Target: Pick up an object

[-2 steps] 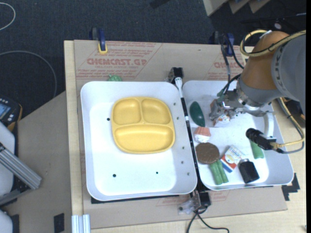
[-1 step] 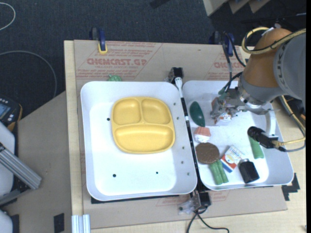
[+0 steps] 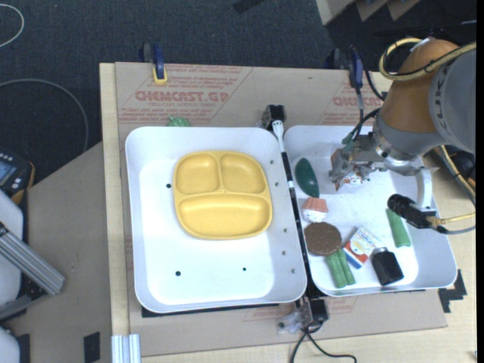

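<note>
Right bin (image 3: 432, 257), near edge: black block (image 3: 386, 267) lies just inside the rim, with a green marker (image 3: 340, 269) to its left and a small blue piece (image 3: 354, 262) against the marker. Just behind these, a printed packet (image 3: 363, 243) lies beside a brown disc (image 3: 324, 238); the disc touches or overlaps the top end of the marker. Toward the view's right, a green stick (image 3: 398, 228) lies roughly lengthwise, apart from the packet. Mid-bin, near the divider: an orange-and-white block (image 3: 315, 206) just behind the disc, then a dark green oval piece (image 3: 305, 176). All pickable items sit in this bin, none lifted. Gripper (image 3: 350, 169) is low over the far half of the right bin, right of the green oval and apart from it; wide or narrow cannot tell, too cluttered and small. Nothing is visibly held. Arm's orange band (image 3: 412, 100) is above it, reaching in from the right. Left bin (image 3: 219, 272): a yellow divided plate (image 3: 223, 195) in its far half. Far edge of the board (image 3: 227, 89): a clamp (image 3: 159, 63) on the left corner.
</note>
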